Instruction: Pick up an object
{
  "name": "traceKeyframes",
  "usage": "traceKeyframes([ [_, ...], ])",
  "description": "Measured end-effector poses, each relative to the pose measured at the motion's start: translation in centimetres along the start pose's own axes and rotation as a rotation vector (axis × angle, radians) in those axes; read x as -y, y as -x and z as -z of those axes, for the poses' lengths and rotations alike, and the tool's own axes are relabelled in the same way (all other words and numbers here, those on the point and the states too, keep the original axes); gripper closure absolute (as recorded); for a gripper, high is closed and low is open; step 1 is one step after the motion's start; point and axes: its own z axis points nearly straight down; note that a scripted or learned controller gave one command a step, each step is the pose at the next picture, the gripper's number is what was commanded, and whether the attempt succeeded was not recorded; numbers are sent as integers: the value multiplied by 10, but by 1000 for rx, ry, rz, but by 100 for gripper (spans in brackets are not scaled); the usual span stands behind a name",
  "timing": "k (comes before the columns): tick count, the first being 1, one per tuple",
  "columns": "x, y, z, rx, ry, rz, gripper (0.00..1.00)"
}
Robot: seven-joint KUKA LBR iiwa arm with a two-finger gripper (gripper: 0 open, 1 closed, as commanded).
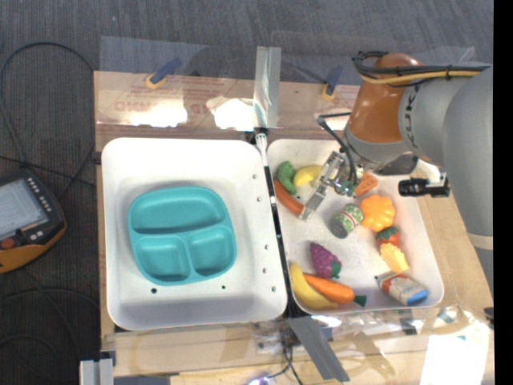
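From the camera view, two shallow white bins sit side by side on the bench. The left bin [120, 295] holds a single teal tray [183, 233] with three compartments, lying flat near the bin's middle; nothing lies in its compartments.

The right bin [433, 267] is crowded with toy food. At its far left a green and yellow piece [295, 175] lies next to a long red-orange piece [288, 198] that runs along the divider between the bins. Near the middle stands a small green can [347, 220], tilted, with an orange pumpkin [378, 212] just to its right. Below the pumpkin is a small red and yellow piece [392, 251]. At the near edge a banana [309, 292] curves along the bin wall, a carrot [330, 289] lies across it, and purple grapes [323, 257] sit just above them. A small box with a blue end [403, 289] rests in the near right corner.

The arm comes in from the right, and the gripper [319, 196] hangs over the far part of the right bin, its fingers pointing down-left toward the red-orange piece. Whether the fingers are parted or closed cannot be told, and no object is seen between them.
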Motion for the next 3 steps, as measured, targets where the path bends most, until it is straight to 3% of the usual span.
traceKeyframes([
  [1,57,-36,-3,29,18,-125,0],
  [2,108,-69,-4,32,18,-70,0],
  [3,58,-41,-3,32,19,-133,0],
])
